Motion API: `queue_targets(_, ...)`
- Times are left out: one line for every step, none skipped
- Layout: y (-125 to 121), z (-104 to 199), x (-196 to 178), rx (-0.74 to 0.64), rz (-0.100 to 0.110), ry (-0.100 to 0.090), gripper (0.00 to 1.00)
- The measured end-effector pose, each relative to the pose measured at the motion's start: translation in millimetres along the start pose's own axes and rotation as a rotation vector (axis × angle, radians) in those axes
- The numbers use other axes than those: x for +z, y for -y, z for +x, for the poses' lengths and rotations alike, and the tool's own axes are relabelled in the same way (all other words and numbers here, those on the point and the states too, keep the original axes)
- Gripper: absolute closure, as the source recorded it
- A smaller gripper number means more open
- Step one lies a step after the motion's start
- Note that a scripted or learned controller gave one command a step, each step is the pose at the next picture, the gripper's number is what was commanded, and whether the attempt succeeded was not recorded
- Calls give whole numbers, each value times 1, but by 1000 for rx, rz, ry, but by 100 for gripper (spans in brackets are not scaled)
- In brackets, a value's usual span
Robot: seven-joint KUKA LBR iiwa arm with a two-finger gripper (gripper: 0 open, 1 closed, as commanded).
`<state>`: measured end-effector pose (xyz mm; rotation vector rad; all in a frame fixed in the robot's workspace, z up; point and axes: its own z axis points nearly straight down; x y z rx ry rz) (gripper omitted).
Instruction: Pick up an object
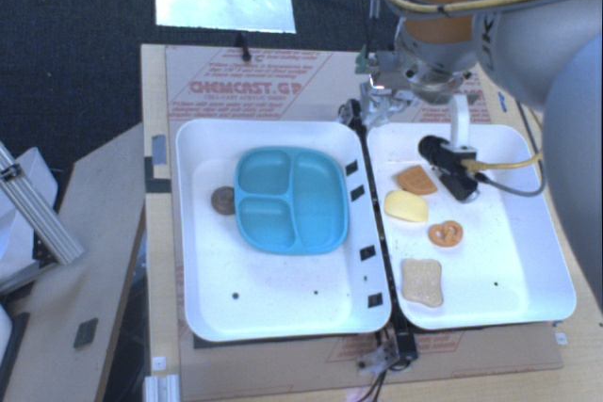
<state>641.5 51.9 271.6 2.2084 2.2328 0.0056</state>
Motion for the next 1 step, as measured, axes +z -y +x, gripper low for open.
queue_targets(-14, 49, 22, 1, 2, 0, 100)
